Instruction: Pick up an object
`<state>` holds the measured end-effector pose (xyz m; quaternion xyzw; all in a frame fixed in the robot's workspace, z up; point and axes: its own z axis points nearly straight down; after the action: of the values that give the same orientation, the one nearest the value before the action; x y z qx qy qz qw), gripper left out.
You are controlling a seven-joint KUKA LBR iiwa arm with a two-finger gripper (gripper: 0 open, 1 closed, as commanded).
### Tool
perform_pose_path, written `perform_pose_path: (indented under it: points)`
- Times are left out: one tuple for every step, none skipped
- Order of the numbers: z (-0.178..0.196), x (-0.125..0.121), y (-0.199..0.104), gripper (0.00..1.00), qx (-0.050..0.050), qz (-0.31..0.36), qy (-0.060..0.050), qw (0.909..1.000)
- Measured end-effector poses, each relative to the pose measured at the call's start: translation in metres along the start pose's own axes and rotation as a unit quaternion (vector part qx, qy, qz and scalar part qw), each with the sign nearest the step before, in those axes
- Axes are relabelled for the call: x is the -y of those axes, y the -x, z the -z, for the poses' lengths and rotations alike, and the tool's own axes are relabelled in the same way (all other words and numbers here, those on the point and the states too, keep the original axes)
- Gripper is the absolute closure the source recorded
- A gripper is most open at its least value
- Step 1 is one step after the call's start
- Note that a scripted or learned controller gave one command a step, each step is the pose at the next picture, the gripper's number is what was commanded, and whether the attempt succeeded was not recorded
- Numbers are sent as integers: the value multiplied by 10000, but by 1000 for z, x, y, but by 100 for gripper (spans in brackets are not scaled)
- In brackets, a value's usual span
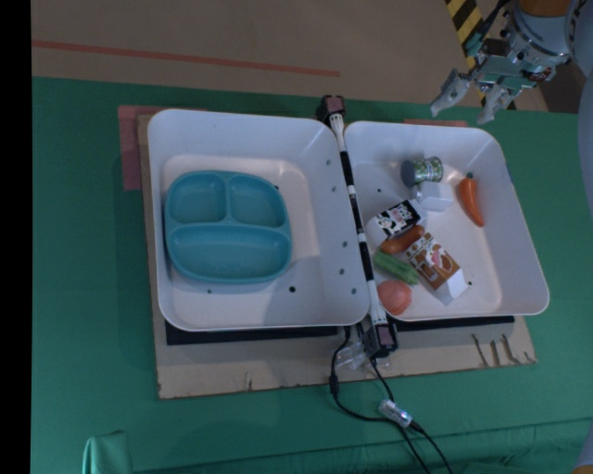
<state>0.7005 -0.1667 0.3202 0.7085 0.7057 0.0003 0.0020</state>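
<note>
Two shallow white bins sit side by side on a sheet of cardboard (278, 370) laid over a green table cover (74, 278), seen from above at a slant. The left bin (185, 134) holds a teal divided plate (227, 227) with three compartments, lying flat near the bin's left side.

The right bin (519, 268) holds a loose cluster of toy groceries. Near its upper middle lies a small can (423, 170) on its side, with a green label and a grey end. Just below it, touching, is a small white block (434, 195). To the right, apart from the rest, an orange carrot (471, 200) lies with its green top pointing away from the viewer. Lower and to the left is a small carton with a black and white cow pattern (396, 218). Against it rests a reddish sausage (402, 240). A brown and white carton (437, 267) lies on its side beside the sausage, and a green vegetable (396, 268) lies along the left of that carton. Nearest the front edge is a round pinkish-red piece (395, 296).

The gripper (470, 100) hangs at the upper right, above the far rim of the right bin and well apart from every item. Its two fingers are spread apart with nothing between them. The grey arm with its orange band (547, 7) enters from the top right corner.

A black and white striped bar (352, 199) runs between the bins, and cables (389, 412) trail from its near end across the cover.
</note>
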Motion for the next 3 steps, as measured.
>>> perform_pose_path:
  points:
    - [-94, 30, 7, 0, 9, 4, 24, 10000]
    - [-128, 55, 15, 0, 4, 5, 23, 10000]
    - [-114, 53, 16, 100, 23, -13, 66, 10000]
